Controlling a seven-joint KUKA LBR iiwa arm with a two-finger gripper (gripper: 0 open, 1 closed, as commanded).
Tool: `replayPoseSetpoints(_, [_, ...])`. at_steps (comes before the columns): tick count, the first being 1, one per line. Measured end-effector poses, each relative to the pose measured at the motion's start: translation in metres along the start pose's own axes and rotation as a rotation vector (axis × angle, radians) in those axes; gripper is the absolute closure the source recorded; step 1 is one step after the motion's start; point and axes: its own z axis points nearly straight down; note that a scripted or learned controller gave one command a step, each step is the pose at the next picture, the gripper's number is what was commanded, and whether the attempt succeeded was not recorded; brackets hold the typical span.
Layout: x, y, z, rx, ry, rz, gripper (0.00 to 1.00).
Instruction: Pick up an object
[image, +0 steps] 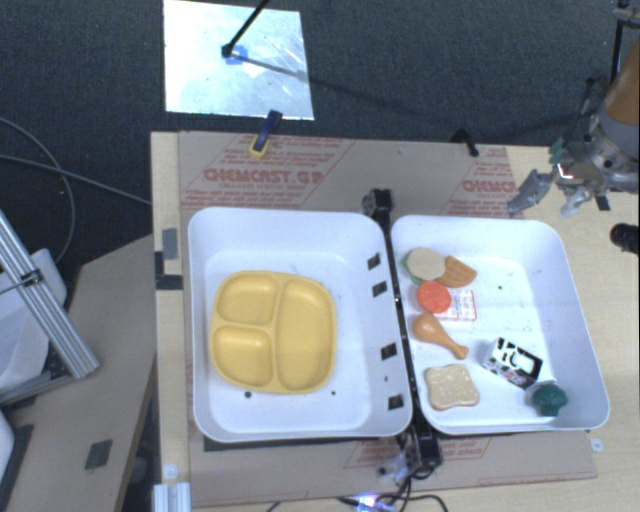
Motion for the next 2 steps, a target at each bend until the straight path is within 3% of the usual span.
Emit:
replayPoseSetpoints(1, [0.08, 0.002, -0.264, -0.02, -0.002, -0.008, 0.0])
replayPoseSetpoints(2, [0.148, -0.055, -0.261, -0.001, 0.003, -0.008, 0.0])
